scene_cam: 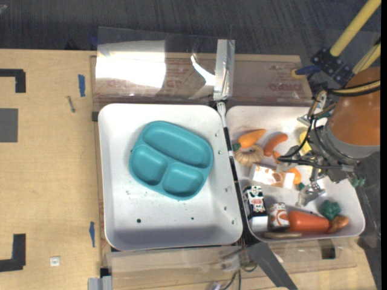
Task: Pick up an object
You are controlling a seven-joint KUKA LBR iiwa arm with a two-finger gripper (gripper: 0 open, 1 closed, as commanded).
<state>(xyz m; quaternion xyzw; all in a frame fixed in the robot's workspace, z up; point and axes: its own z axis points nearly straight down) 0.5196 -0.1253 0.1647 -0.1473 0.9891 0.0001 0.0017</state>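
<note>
The right bin [357, 201] holds several toy foods. An orange carrot [251, 138] and a red sausage [276, 142] lie near its far side, with a tan knobbly piece [247, 156] beside them. A white box [269, 176] lies mid-bin. A black-and-white carton [255, 199], a small can [278, 215], a big carrot [308, 221] and a green piece [330, 209] crowd the near edge. My gripper [313, 191] hangs low over the bin's right middle, just above the big carrot and beside the green piece. I see nothing clearly held in it.
The left bin [115, 180] carries a teal divided plate [171, 159]. A metal divider [223, 71] and clear sheeting stand behind the bins. Cables and the orange wrist band [360, 116] overhang the right bin's far right corner. Brown bench extends to the left.
</note>
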